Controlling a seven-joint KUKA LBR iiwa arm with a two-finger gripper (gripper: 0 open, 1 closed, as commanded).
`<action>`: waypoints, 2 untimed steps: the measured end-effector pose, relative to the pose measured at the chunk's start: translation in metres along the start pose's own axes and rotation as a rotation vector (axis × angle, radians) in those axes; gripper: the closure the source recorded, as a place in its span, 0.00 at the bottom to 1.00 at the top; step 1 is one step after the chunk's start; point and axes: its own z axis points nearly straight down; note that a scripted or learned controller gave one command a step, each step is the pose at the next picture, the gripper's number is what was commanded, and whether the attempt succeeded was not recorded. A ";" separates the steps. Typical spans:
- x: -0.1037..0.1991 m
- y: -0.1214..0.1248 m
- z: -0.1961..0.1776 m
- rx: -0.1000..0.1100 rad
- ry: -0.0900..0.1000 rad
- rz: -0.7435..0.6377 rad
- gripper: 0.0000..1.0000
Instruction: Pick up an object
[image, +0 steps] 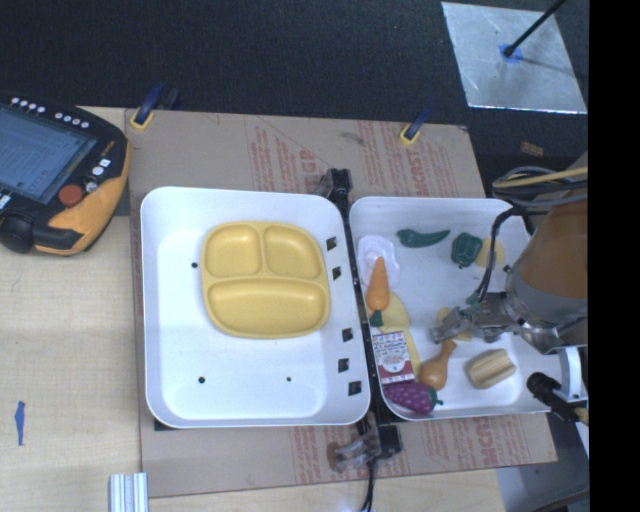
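We see the desk (60, 330), a light wooden surface with a brown cardboard sheet (280, 140) laid over its middle. On the sheet sit two shallow white bins side by side, touching along their inner walls. The left bin (170, 300) carries a yellow divided plate (266, 278) with three compartments, placed toward its far half. The right bin (440, 212) carries the loose objects.

The arm (555, 265) reaches in from the right, its orange band above the right bin's right edge. The hand (462, 322) sits low over the middle of the right bin, pointing left. We cannot tell whether the hand is open or closed, and we see no object between its tips.

On the far left of the desk lies a teach pendant (55, 175) with a grey screen and an orange body.

Objects in the right bin, in order of size:
- a red and white packet (391, 357) along the left wall, near side;
- a tan bread roll (490, 368) at the near right;
- an orange carrot (377, 283) along the left wall, just beyond the packet;
- a brown drumstick (437, 366), just near of the hand;
- a purple grape cluster (410, 398) at the near left corner, touching the packet's near end;
- a dark green pepper (422, 238) at the far side;
- a dark green block (466, 248), just right of the pepper.
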 end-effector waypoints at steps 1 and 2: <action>0.036 0.041 -0.006 -0.011 0.000 -0.009 0.00; 0.021 -0.003 -0.004 -0.002 0.001 -0.001 0.00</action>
